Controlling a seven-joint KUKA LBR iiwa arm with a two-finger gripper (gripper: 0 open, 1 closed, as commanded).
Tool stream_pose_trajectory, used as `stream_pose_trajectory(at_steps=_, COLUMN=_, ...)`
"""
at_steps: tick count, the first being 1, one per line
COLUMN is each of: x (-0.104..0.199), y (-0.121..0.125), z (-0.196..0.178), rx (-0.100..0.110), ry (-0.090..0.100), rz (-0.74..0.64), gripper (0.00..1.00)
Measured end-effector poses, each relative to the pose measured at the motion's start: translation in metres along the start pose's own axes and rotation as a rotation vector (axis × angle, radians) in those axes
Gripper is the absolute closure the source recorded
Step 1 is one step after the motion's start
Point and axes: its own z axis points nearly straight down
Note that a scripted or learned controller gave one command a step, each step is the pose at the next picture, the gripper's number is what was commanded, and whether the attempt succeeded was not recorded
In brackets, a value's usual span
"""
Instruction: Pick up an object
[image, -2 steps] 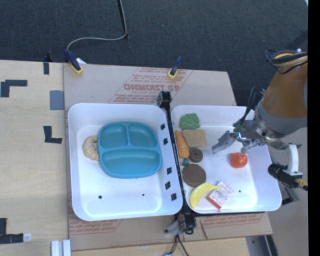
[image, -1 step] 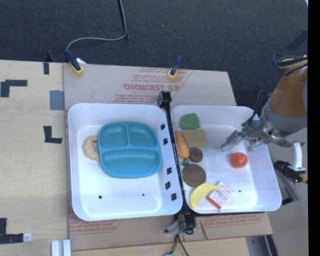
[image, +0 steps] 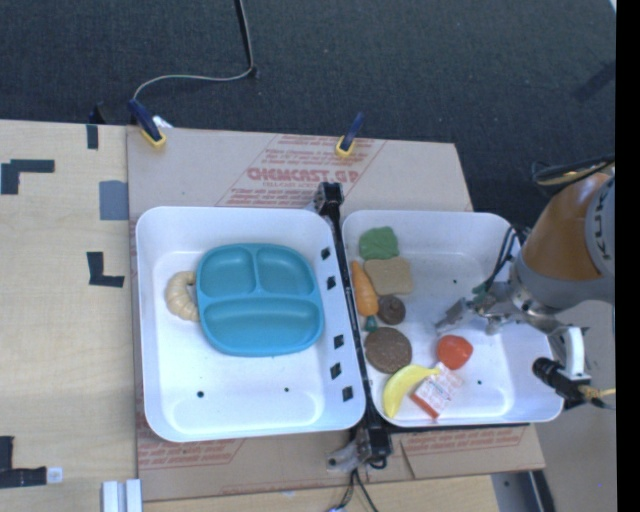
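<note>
The right bin (image: 440, 232) holds several toy foods. Along its left side lie a green leafy piece (image: 379, 242), a tan bread slice (image: 388, 275), an orange carrot (image: 365, 289), a small brown disc (image: 391, 310) and a larger brown patty (image: 387, 350). A red tomato (image: 454, 351), a yellow banana (image: 402, 386) and a red-and-white packet (image: 434, 393) sit near the front. My gripper (image: 455, 314) hangs low over the bin's right half, just above and slightly behind the tomato, with nothing seen in its grip.
The left bin (image: 160, 400) holds a blue divided plate (image: 259, 298) with a beige pastry (image: 181, 295) against its left edge. A black divider (image: 340, 300) separates the bins. The grey and orange arm (image: 570, 250) covers the right bin's right rim.
</note>
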Motion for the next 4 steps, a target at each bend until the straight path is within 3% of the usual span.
stream_pose_trajectory(at_steps=1, x=0.053, y=-0.052, z=0.004, rx=-0.004, ry=0.0, rz=-0.001, gripper=0.0)
stream_pose_trajectory(at_steps=2, x=0.052, y=-0.052, z=-0.006, rx=-0.006, ry=-0.002, rz=0.0, gripper=1.0)
stream_pose_trajectory(at_steps=3, x=0.052, y=-0.052, z=-0.006, rx=-0.005, ry=-0.001, rz=0.001, gripper=0.0)
stream_pose_trajectory(at_steps=4, x=0.083, y=-0.002, z=0.0, rx=0.002, ry=0.003, rz=-0.002, gripper=0.0)
